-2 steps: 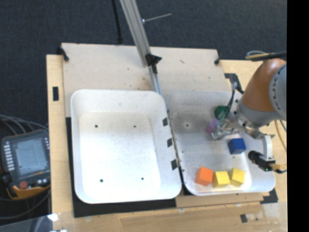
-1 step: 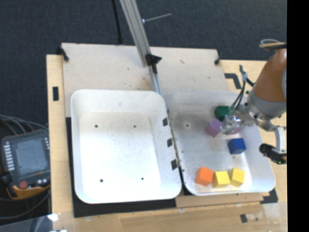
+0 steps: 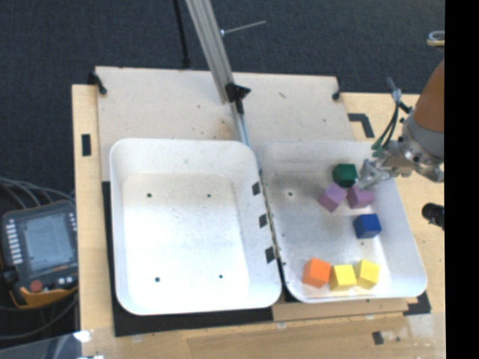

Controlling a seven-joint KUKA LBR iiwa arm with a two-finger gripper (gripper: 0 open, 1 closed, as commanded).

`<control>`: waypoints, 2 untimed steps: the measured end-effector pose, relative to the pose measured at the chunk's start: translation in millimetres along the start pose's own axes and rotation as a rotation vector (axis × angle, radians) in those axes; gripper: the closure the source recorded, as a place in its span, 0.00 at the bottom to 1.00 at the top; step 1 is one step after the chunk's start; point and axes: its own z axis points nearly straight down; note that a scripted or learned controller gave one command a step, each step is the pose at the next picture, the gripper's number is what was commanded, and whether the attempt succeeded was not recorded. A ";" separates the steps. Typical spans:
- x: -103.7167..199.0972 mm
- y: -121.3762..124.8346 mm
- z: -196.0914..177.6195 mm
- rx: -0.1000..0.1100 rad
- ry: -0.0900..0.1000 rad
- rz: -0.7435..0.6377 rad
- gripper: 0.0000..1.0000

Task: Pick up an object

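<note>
Camera view: worktop (image 3: 165, 107) carries two white bins, left bin (image 3: 187, 226) and right bin (image 3: 397, 264). Arm comes in from right; pincer (image 3: 369, 175) is low over right bin's far side, by green block (image 3: 345, 174) and two purple blocks (image 3: 333, 197) (image 3: 361, 197). Can't tell pincer state. Blue block (image 3: 367, 225) mid-bin. Orange block (image 3: 316, 272) and two yellow blocks (image 3: 343, 276) (image 3: 368, 273) line the near wall.

Pale wooden bench (image 3: 217, 107) with two shallow white bins, left (image 3: 127, 155) and right (image 3: 404, 223), side by side.
</note>
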 end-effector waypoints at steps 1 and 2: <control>-1.6 2.0 -54.8 0.001 0.001 -0.002 1.00; 49.4 10.5 -60.2 0.005 0.003 -0.005 1.00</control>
